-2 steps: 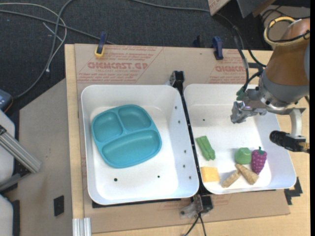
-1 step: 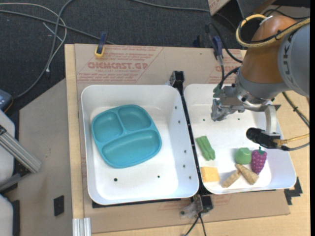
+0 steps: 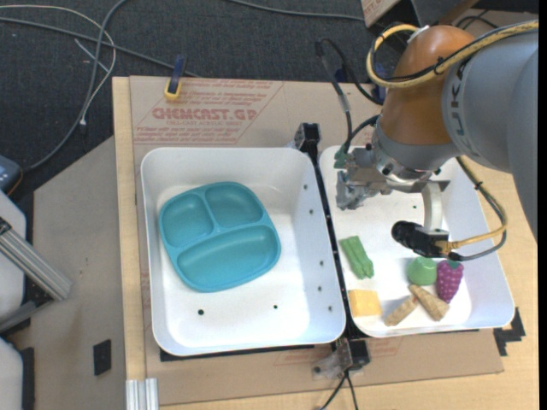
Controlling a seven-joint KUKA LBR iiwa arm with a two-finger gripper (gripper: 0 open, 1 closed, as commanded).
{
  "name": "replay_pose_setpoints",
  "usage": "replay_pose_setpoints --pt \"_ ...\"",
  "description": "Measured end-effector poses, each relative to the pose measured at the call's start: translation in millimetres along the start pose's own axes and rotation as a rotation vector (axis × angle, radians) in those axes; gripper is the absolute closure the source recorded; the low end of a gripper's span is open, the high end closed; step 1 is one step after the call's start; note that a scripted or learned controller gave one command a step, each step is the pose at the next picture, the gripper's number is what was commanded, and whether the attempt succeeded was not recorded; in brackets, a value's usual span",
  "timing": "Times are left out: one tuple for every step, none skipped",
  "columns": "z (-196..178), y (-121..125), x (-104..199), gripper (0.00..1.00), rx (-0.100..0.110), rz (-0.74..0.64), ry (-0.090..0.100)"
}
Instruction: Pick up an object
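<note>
The counter is seen to carry two white bins. In the left bin a teal divided plate is laid. In the right bin the small items are gathered near the front: a green block, a purple grape bunch, a green round piece, a yellow cube and tan sticks. The claw is held above the bin's back left, nothing gripped; whether it is open cannot be told. The approach step is judged in hand; next, a descent onto the green block just below is called for.
</note>
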State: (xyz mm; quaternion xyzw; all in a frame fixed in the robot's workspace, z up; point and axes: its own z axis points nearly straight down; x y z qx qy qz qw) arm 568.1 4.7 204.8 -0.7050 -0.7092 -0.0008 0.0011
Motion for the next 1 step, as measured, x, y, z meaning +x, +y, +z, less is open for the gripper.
replay_pose_setpoints --pt "-6.4 12.4 47.7 1.00 -0.002 0.000 -0.001"
